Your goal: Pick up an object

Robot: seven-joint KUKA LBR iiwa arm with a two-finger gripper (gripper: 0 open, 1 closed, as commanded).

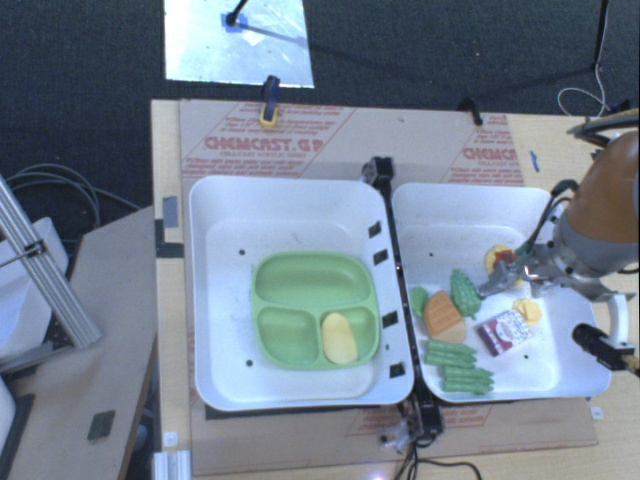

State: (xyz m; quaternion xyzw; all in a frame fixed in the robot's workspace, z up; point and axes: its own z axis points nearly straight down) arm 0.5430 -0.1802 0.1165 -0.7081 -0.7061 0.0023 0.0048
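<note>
The right bin (470, 213) holds several toy foods. A bumpy green piece (464, 292) lies beside an orange wedge (443, 316) and a small green piece (418, 301). Two green bean pods (451, 353) (467, 378) lie near the front wall. A red and white packet (504, 330) sits right of the wedge, with a yellow piece (528, 312) beside it. A yellow and red piece (497, 259) lies further back. My gripper (503, 278) hangs low over the bin, between the yellow and red piece and the packet, just right of the bumpy green piece.
The left bin (230, 218) carries a green divided tray (312, 280) with a yellow oval piece (340, 337) in its front right compartment. The arm's orange band (612, 196) and grey wrist (590, 253) cover the right bin's right side.
</note>
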